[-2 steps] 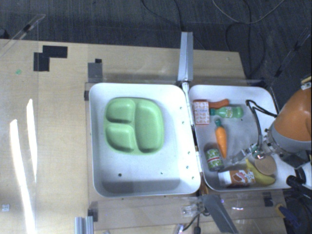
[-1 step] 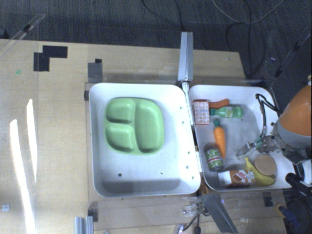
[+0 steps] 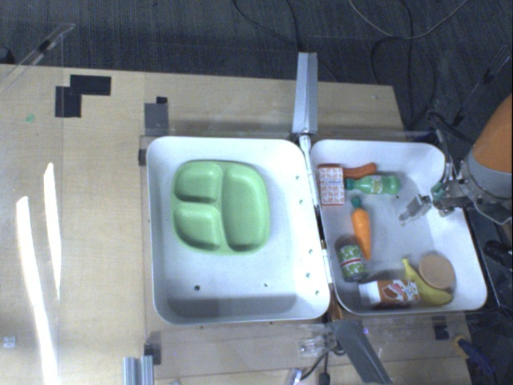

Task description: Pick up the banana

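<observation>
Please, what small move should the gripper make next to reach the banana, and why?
Probably travel toward the near edge of the right bin and stop above the banana. The gripper sits mid-bin, apart from it. The banana lies in the near right corner, against a round brown disc and a lying bottle, so the descent should come only after centring.

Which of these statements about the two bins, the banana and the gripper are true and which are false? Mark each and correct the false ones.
1. The banana lies in the right bin. True.
2. The green divided plate shares a bin with the banana. False: it sits in the left bin.
3. The gripper holds the banana. False: it is over the right bin's upper part, apart from the banana at the lower edge.
4. A carrot lies in the right bin. True.
5. The green bottle lies beside the plate. False: it is in the right bin.
</observation>
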Controlling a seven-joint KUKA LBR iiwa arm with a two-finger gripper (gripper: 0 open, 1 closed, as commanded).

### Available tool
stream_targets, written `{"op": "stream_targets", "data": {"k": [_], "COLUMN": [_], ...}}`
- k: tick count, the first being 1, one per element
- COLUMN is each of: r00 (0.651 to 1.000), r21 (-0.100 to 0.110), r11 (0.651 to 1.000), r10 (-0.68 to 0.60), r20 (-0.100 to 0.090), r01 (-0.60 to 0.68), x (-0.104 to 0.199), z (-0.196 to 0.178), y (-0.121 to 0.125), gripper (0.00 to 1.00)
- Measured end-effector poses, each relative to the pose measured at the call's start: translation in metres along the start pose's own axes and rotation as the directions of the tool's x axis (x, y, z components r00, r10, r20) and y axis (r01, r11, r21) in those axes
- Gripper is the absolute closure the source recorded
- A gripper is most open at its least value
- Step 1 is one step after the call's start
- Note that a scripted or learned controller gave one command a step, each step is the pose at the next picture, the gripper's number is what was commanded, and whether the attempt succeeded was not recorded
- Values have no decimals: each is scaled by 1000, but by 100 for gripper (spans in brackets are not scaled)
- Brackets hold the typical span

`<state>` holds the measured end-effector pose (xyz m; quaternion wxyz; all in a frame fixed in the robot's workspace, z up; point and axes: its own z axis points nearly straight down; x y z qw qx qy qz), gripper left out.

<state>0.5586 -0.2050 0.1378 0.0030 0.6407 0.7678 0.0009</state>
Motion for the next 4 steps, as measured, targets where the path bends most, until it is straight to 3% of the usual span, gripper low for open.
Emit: {"op": "stream_targets", "data": {"k": [1, 2, 3, 4], "r00": [978, 876, 998, 936], "r21": [1, -6, -2, -8], "r11": [978, 876, 998, 936], "r10": [-207, -482, 66, 352], "r20": [-2, 9, -3, -1], "r01": [207, 482, -66, -352], "x": [12, 21, 13, 73], "z": [42, 47, 49, 49], "y": [-70, -64, -68, -55], "gripper": [0, 0, 0, 0]}}
